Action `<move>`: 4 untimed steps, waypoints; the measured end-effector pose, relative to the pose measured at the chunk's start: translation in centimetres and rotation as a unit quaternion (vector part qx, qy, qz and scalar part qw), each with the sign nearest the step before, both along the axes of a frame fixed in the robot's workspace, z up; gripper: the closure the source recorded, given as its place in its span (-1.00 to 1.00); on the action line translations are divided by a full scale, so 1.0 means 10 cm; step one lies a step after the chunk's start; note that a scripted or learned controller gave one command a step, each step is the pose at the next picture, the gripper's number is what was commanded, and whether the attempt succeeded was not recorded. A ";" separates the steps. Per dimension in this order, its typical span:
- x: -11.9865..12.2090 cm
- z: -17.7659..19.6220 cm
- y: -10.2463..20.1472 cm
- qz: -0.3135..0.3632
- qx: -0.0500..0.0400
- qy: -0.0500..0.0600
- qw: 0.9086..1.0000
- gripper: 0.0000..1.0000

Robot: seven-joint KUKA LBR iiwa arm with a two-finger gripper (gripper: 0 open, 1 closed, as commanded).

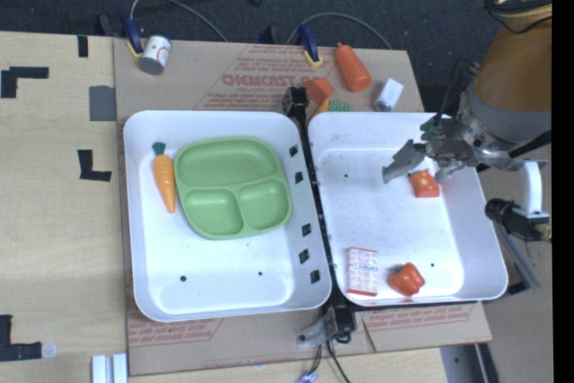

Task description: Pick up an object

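My gripper [421, 168] hangs over the upper right part of the right bin [466, 233], its two fingers spread open. One finger [397, 165] points down-left; the other sits near the wrist. A small red-orange block [425, 186] lies just below the fingertips, roughly between them, and I cannot tell whether they touch it. Lower in the same bin are a red pepper-like toy [406, 279] and a white and pink packet [362, 271]. The left bin [143, 229] holds a green divided plate [235, 187] and a toy carrot [164, 179].
Behind the bins on the cardboard lie an orange bottle [352, 67], a small white cube [389, 92], an orange block [320, 90] and a small can [154, 54]. A black divider [308, 193] separates the bins. Cables run along the back.
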State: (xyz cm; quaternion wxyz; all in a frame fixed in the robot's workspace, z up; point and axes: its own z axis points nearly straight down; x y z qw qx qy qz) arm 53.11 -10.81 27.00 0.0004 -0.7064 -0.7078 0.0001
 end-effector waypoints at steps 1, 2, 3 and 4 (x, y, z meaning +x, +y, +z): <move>0.46 -0.44 -0.57 -0.001 -0.001 0.001 1.000 -1.00; 0.95 -1.00 -1.08 -0.001 -0.001 0.001 1.000 -1.00; 0.75 -1.42 -1.15 -0.001 0.000 0.001 1.000 -1.00; 0.80 -1.82 -1.16 0.000 -0.002 -0.002 1.000 -1.00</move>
